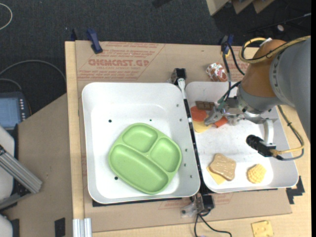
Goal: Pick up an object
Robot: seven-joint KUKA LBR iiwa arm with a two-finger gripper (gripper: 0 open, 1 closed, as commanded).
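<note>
We see a brown bench board (123,60) printed with red lettering, clamped by a blue clip (93,40). Around it lies dark carpet (98,9), with loose cables (29,70) at left.

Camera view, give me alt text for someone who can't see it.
A grey robot arm reaches from the right, its gripper low over orange and yellow toy food in the right white bin. A tan toast piece and yellow cracker lie nearer. The left bin holds a green divided plate.
</note>
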